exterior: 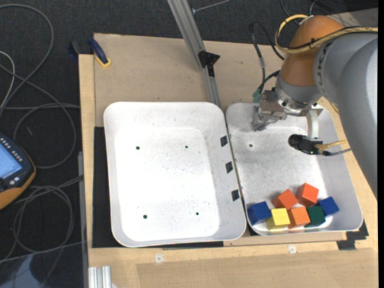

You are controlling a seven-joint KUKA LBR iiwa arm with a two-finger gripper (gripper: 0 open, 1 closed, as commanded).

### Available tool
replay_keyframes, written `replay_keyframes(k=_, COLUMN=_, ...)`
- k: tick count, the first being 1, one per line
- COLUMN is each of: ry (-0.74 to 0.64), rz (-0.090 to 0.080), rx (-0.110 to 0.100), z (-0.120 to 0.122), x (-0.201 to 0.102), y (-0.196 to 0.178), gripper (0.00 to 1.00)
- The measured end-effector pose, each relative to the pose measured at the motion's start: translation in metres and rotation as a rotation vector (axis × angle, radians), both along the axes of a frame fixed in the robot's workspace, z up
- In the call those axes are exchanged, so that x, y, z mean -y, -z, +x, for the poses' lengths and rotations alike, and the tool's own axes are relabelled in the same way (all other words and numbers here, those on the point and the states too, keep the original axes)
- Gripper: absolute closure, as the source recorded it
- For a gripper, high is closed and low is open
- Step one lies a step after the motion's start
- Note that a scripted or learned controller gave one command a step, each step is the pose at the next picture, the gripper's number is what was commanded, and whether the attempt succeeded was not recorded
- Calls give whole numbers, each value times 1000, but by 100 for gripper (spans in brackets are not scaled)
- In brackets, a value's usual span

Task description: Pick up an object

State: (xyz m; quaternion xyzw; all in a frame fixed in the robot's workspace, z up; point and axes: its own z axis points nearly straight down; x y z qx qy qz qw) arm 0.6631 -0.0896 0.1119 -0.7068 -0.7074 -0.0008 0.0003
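On the bench, right bin [342,179] holds coloured blocks [293,209]; hand [261,123] state unclear

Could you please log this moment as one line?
tool: over right bin's far end | blocks: clustered at near end | left bin: untouched

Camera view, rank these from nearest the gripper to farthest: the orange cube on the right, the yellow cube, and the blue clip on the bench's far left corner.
1. Right-hand orange cube, right bin, below gripper.
2. Yellow cube, right bin's near edge.
3. Blue clip, bench's far left corner.
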Motion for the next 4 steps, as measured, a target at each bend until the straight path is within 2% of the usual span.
replay_keyframes(k=1, ry=-1, rz=-2, rx=8, z=6, x=-5, y=-64, gripper=100)
replay_keyframes(k=3, ry=-1, rz=-3, rx=8, z=8, x=-8, y=-164, gripper=100)
replay_keyframes(k=4, ry=-4, rz=0, rx=-3, z=-6, x=-57, y=-164, gripper=100)
